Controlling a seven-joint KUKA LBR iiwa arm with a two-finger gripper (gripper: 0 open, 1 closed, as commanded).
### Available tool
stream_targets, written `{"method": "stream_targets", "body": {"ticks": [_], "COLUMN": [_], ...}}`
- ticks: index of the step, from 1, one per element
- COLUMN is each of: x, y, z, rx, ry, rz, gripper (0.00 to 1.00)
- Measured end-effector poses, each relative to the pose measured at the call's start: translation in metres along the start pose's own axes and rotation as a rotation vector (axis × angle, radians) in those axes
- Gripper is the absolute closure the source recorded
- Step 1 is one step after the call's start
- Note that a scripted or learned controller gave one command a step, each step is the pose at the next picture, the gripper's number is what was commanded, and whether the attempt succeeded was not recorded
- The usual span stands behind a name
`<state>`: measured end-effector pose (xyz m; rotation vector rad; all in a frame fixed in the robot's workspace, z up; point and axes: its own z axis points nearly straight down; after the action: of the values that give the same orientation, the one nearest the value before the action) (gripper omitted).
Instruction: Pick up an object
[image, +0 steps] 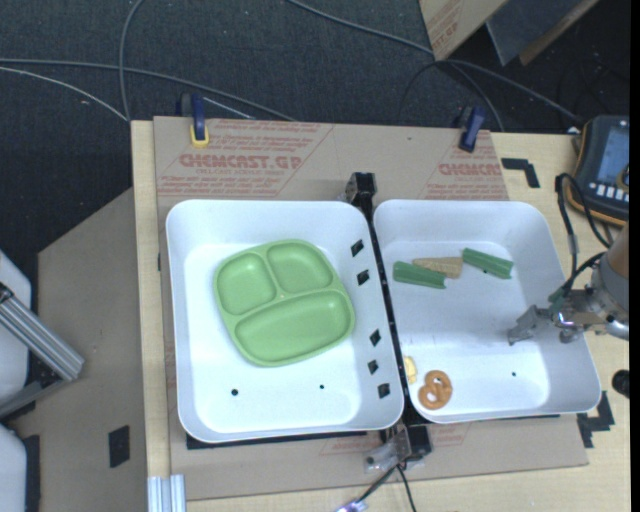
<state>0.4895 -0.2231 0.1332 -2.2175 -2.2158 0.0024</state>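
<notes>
A: Bench (250, 160) state, biggest things first?

B: Cardboard-faced board, red print along the far edge, two blue clamps (198, 115) on that edge. Two shallow white bins side by side on it, touching along a black centre seam.

A: Left bin (200, 380)?

B: One light green divided plate (285, 300), three compartments, sitting flat, roughly centred, slightly toward the far side. Nothing on the plate.

A: Right bin (480, 215)?

B: Small items. Far half: a dark green stick (418, 275) left of centre, a tan wedge-shaped piece (440, 266) touching it on its far side, and a second green stick (487, 262) just beside that, to the right. Near-left corner: a brown pretzel-shaped piece (435, 389), with a small yellow bit (409, 370) near it against the seam wall.

A: Arm?

B: Reaches in from the right over the right bin's right rim. The gripper (524, 330) sits low over the bin floor, right of centre, pointing left.

A: Claw open? Holding anything?

B: Can't tell how far it's open, too small and blurred at this angle. Nothing visible at its tip. It's well apart from the sticks and from the pretzel piece; all of them lie on the bin floor.
</notes>
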Motion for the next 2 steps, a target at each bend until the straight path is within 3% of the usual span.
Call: {"method": "stream_targets", "body": {"ticks": [1,2], "x": [0.005,0.002], "y": [0.002,0.002], "z": [0.05,0.037], "rx": [-0.002,-0.005], "ry": [0.009,0.002], "rz": [-0.006,-0.004], "gripper": [0.0,1.0]}}
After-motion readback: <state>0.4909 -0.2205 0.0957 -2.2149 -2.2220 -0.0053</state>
